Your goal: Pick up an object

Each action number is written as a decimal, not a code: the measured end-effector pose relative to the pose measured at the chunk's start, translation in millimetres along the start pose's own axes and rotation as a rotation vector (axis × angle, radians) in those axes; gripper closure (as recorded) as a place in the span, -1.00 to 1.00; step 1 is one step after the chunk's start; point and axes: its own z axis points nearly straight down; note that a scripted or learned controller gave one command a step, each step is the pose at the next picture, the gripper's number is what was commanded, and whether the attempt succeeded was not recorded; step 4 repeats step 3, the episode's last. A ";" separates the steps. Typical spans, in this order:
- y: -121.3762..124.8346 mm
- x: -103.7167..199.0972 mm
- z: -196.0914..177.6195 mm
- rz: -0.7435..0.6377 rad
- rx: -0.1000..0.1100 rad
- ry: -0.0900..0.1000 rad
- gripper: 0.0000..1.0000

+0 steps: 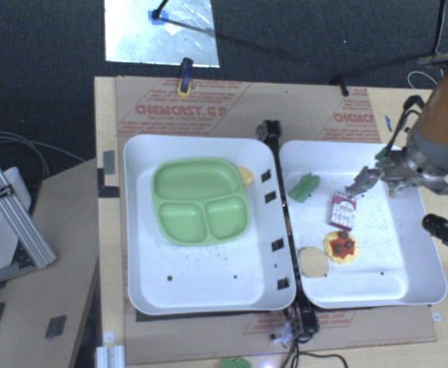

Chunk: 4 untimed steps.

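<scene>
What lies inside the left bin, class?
The left bin holds a green divided tray. A small yellow thing peeks out at the tray's upper right edge, partly covered, so its shape cannot be told. Whatever lies beneath the tray is hidden.

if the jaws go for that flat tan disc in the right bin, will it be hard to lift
Probably. The tan disc looks thin and lies flat on the right bin, so the jaws may find little edge. It seems light and might slide. It touches the pizza toy, which may shift too.
</scene>
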 end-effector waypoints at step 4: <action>15.3 97.5 1.4 -0.010 -0.008 0.003 1.00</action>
